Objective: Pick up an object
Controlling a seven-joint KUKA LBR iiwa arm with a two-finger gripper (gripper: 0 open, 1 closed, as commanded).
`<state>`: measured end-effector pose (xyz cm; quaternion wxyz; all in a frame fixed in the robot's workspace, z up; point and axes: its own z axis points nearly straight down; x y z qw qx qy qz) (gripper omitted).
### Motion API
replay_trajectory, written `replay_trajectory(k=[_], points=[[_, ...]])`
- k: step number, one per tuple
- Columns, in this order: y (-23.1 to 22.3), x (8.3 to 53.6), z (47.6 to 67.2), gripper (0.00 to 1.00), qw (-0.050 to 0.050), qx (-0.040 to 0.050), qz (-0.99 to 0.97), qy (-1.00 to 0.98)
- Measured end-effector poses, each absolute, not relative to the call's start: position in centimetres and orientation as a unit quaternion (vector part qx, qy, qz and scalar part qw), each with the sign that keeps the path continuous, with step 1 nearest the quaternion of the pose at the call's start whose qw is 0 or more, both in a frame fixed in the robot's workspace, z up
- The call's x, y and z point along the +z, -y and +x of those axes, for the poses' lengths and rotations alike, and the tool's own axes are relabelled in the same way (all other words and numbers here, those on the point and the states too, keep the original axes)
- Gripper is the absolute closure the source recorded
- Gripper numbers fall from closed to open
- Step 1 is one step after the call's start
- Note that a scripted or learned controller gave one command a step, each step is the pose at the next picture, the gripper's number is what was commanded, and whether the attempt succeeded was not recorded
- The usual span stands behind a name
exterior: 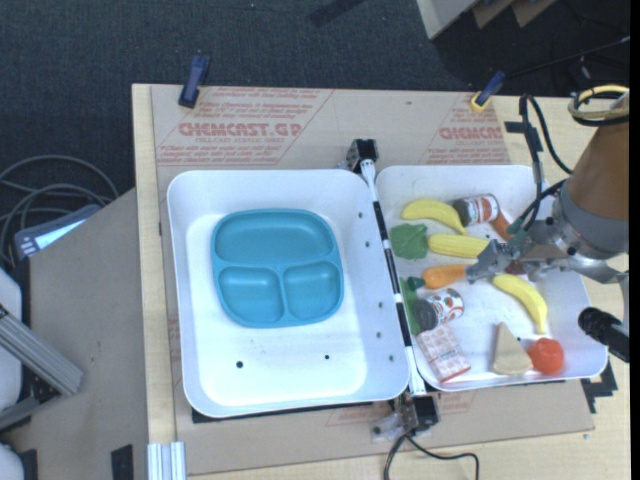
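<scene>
The table [300,118] was topped with a tan printed board. Two shallow white bins lay on it side by side, touching: the left bin [190,268] and the right bin [520,176].

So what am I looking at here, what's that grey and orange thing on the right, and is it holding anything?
That is a robot arm, seen by one camera above the bench. Its gripper reaches into the right bin, among toy food: bananas, a carrot, a tomato and small bottles. The left bin has a blue divided plate. Whether anything is gripped is too small to tell.
</scene>
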<state>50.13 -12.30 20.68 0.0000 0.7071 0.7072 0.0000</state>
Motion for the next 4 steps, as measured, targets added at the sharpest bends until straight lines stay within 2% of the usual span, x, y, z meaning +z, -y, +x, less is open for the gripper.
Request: replay_trajectory(k=[1,2,3,4], points=[[10.6,8.5,52.2,0.00,0.000,0.0003,0.707,-0.707],[10.6,9.5,52.2,1.00,0.001,0.0009,0.708,-0.707],[10.6,9.4,52.2,0.00,0.001,0.0008,0.707,-0.707],[10.5,8.4,55.4,0.00,0.000,0.0004,0.707,-0.707]])
